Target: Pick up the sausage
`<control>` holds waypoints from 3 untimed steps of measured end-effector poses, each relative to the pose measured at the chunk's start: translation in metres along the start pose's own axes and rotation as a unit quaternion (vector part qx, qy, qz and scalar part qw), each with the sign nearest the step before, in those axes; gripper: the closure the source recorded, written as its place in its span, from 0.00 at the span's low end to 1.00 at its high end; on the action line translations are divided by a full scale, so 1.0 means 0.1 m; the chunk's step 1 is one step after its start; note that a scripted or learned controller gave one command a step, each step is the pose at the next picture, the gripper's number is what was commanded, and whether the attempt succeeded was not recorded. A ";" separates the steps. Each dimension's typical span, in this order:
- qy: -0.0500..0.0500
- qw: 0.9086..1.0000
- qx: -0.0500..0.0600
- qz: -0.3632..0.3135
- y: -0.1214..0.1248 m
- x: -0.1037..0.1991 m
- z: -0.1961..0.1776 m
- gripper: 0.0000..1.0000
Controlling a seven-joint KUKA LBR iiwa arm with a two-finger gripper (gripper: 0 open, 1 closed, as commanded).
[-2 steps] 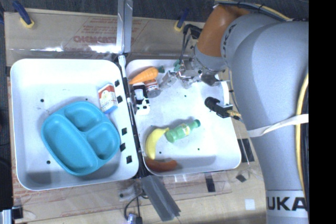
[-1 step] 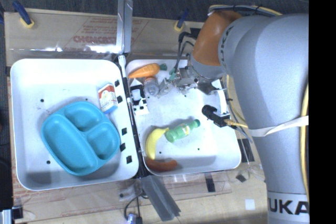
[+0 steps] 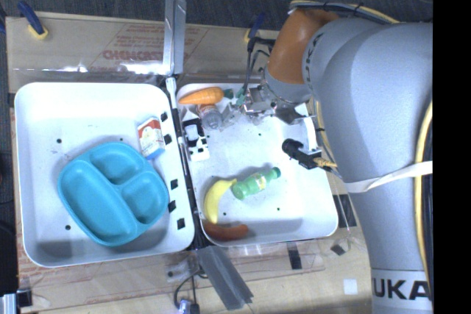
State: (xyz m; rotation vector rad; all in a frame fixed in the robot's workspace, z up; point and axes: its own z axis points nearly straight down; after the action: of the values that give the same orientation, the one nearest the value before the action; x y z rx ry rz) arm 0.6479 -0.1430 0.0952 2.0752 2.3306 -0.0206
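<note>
Approach step. The pincer (image 3: 246,105) sits low at the right bin's (image 3: 313,220) far end beside the carrot (image 3: 201,95); its state cannot be told. The sausage (image 3: 227,232) lies against the near wall, below the banana (image 3: 215,198), well apart. Next move: travel across, descend.

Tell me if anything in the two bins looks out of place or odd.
Mostly no. The sausage lies jammed against the right bin's near wall, and the green bottle lies tipped on its side across the banana.
</note>
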 end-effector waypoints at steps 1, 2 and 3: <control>0.013 1.000 0.005 -0.013 -0.60 0.27 0.06 0.00; 0.013 0.999 0.004 -0.040 -0.07 -0.20 -0.06 0.00; 0.015 0.999 0.010 -0.050 0.01 -0.40 0.10 0.00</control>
State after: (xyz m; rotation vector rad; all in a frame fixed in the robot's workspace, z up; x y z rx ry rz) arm 0.6540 -0.1824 0.0861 1.9786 2.4596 -0.0136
